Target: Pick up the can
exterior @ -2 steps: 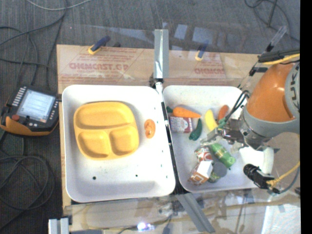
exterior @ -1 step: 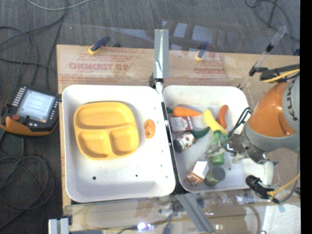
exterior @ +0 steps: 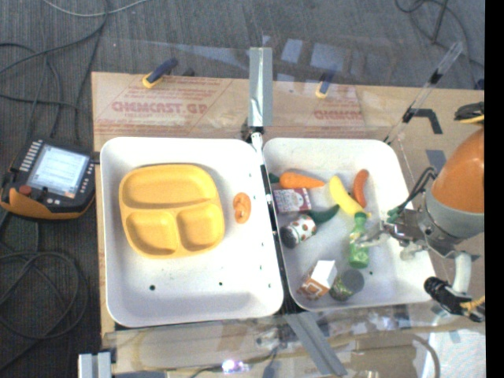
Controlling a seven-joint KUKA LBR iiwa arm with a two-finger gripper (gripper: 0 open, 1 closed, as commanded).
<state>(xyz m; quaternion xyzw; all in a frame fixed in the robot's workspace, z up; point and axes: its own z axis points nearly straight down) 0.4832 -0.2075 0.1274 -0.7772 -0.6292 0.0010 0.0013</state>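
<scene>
Two white bins sit side by side on the surface (exterior: 157,101), meeting along a shared edge near the middle of the frame. The left bin (exterior: 142,294) holds a yellow divided tray (exterior: 172,209) in its upper half and a small orange piece (exterior: 242,205) close to the right wall, with bare white floor along the bottom and lower right. The right bin (exterior: 386,152) is crowded toward its left and middle. The can (exterior: 299,230) lies on its side left of centre in that bin, near the shared edge, just below a dark red packet (exterior: 292,201) and beside the dark green end of a pepper (exterior: 324,214). Above them lies a carrot (exterior: 300,180); a banana (exterior: 345,195) and an orange sausage-shaped piece (exterior: 361,186) lie to the upper right. A green bottle (exterior: 359,244) stands right of the can, and a small box (exterior: 318,279) and a dark round lid (exterior: 346,284) sit near the bottom wall. Bare floor shows just below the can. The arm (exterior: 461,187) comes in at the right edge, and the end effector (exterior: 398,231) sits over the right wall, just beside the bottle and well apart from the can; whether it is released or clenched I cannot tell
</scene>
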